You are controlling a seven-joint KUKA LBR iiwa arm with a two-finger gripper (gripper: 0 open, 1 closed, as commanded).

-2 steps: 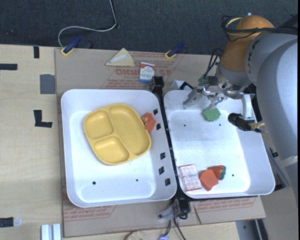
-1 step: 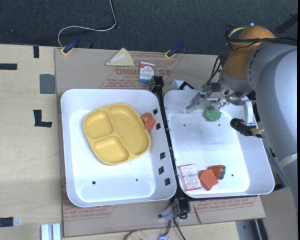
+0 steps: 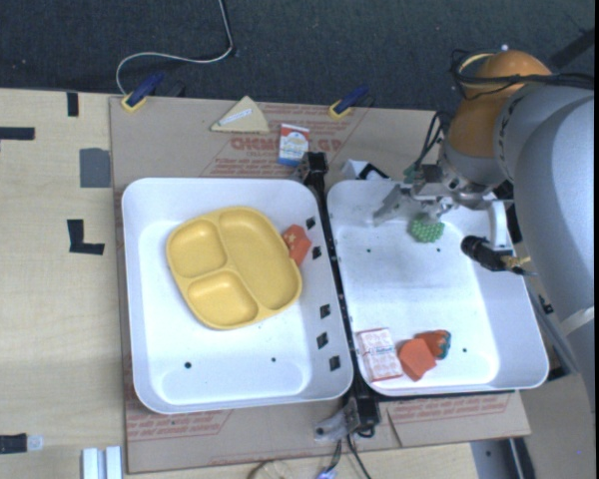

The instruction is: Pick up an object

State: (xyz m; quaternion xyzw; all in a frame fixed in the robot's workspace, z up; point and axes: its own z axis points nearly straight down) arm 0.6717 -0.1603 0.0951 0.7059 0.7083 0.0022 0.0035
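The gripper (image 3: 420,211) hangs over the right bin (image 3: 379,297) toward its twelve o'clock end, right above a small green object (image 3: 427,231); whether it grips the object I cannot tell. Down at six o'clock in that bin lie an orange block (image 3: 416,358) and a small carton (image 3: 377,353). The left bin (image 3: 145,297) holds a yellow divided plate (image 3: 233,265).

A big, round, grey arm (image 3: 564,183) is seen, smooth and shiny. An orange band (image 3: 489,108) is wrapped around it near the wrist. Thin black cables (image 3: 441,133) are hung beside the band. The small end part (image 3: 419,196) is made of grey metal.
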